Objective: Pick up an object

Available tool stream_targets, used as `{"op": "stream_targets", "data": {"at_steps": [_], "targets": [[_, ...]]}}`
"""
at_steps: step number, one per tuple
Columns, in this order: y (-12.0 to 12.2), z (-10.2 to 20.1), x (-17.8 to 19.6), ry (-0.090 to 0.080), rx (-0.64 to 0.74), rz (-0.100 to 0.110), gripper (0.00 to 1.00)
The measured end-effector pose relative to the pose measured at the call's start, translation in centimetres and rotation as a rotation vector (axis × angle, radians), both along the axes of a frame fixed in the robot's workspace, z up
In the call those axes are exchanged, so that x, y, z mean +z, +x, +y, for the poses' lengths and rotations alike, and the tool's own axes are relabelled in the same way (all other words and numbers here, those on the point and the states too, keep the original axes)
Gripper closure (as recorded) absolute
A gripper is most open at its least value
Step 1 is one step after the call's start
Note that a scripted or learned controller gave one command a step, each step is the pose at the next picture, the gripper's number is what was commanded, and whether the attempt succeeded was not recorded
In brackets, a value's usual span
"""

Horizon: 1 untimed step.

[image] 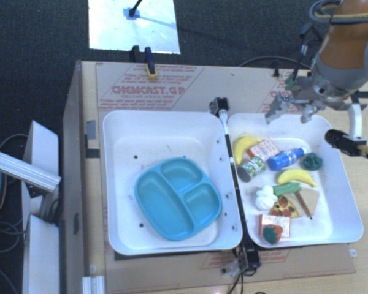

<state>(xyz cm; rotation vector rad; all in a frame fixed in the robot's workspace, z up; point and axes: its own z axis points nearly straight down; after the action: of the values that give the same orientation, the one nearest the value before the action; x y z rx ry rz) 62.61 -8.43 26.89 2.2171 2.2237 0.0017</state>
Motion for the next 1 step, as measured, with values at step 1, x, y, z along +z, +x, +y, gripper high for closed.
{"op": "stream_targets", "data": {"at_steps": [1], "targets": [[-3.6, -3.44, -8.25, 0.0, -0.002, 0.002, 0.0]]}}
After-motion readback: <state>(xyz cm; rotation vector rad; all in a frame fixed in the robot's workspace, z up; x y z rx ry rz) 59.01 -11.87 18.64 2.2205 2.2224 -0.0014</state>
